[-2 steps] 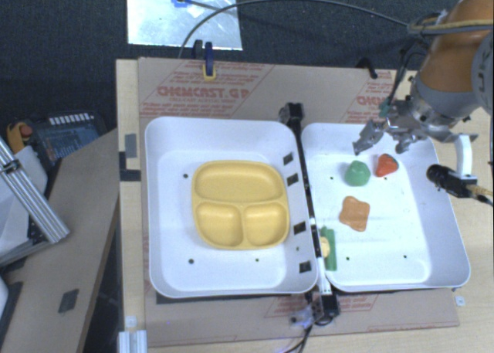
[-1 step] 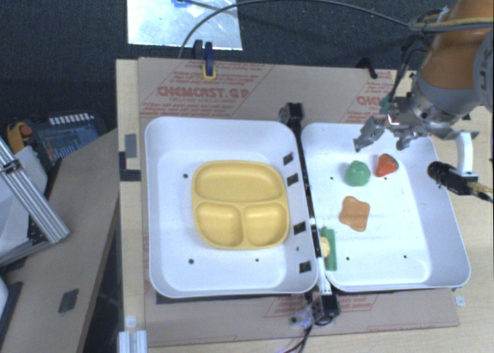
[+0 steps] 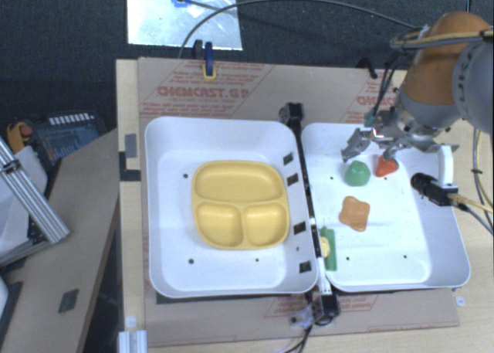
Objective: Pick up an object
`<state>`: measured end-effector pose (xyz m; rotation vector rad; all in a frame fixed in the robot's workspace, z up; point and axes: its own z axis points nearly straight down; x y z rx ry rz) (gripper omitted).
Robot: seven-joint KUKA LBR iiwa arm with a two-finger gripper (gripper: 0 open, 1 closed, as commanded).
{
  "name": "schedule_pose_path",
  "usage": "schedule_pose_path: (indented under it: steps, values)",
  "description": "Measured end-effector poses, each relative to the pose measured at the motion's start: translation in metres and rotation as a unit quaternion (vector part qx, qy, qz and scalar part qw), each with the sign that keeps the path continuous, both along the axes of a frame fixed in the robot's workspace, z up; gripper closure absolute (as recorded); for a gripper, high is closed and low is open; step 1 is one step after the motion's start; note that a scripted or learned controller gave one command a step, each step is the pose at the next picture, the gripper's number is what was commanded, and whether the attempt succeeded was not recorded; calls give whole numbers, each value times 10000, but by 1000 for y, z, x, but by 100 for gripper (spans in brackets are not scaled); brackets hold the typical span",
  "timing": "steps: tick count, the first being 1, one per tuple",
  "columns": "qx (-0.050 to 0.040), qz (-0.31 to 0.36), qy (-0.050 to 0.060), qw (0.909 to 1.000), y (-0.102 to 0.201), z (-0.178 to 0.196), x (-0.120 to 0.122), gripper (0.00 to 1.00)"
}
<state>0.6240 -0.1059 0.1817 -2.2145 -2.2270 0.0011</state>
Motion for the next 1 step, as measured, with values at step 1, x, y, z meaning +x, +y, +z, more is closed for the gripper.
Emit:
schedule_pose_path:
  steps: [1]
  values:
    - [0, -18, 0, 10000, 6, -46, -7, 0]
